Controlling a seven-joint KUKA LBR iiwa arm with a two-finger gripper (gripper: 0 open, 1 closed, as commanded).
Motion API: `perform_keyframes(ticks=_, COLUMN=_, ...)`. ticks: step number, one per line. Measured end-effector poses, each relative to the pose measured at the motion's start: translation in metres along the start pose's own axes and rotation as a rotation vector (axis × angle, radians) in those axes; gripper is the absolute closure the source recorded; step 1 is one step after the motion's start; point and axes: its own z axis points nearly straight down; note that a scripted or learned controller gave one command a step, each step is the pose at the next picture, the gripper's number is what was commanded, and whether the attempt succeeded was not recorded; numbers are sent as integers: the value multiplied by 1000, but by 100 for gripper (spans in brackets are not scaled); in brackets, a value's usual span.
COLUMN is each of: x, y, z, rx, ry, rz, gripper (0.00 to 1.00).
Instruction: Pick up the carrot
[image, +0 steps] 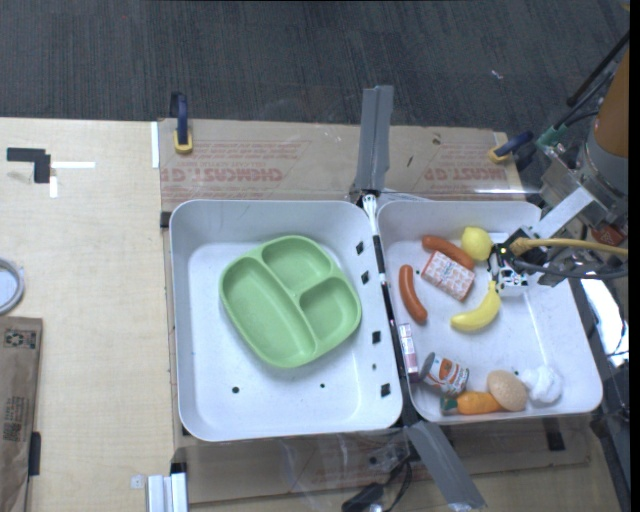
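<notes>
The carrot, small and orange with a green end, lies at the front edge of the right bin, between a small can and a tan egg-shaped item. My gripper hangs over the back right part of that bin, just right of the lemon and above the tip of the banana. It is well apart from the carrot, which sits nearer the camera and a little to the left. Nothing is seen held in it.
The right bin also holds two sausages, a red-and-white box and a white lump. A green divided plate lies in the left bin. Clamps and a metal bar stand along the back rim.
</notes>
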Motion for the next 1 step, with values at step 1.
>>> perform_keyframes(ticks=1, x=2, y=1, z=-5, rx=1, ry=-14, rz=-6, gripper=100)
